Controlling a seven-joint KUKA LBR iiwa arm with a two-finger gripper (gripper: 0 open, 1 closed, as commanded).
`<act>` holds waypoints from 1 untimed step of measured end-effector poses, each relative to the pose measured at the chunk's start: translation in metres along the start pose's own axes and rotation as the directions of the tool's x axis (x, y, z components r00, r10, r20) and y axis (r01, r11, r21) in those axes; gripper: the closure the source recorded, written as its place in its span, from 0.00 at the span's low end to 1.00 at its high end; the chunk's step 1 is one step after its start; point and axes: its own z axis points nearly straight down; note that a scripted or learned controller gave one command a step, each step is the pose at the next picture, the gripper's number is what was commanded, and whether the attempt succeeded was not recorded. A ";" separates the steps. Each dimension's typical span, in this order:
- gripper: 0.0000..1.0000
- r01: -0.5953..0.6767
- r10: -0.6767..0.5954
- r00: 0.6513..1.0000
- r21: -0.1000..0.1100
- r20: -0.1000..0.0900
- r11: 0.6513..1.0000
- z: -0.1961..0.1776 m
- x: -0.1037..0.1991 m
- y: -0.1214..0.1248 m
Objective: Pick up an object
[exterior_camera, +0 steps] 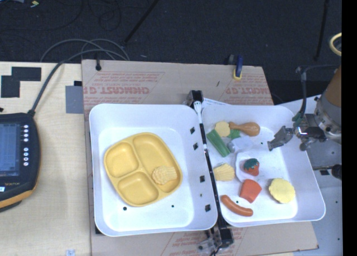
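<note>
The right bin (312, 193) holds several toy foods. A brown drumstick (245, 129) and a green piece (218, 142) lie at the back. A yellow piece (224, 172) sits near the divider, and a red and green fruit (251, 165) rests on a white tile. A red-orange block (250, 189), a yellow round piece (281, 190) and a sausage (236, 206) lie at the front. My gripper (285, 137) hangs over the bin's right side, right of the drumstick and above the fruit, touching none of them.
The left bin (106, 204) carries a yellow divided plate (125, 163) with a ridged yellow piece (164, 175) in one compartment. A handheld pendant (14, 157) lies at the far left of the bench. Cables trail at the back.
</note>
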 end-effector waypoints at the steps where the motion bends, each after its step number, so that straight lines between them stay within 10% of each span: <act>1: 1.00 0.000 0.000 1.000 0.001 -0.001 1.000 -0.010 -0.001 0.000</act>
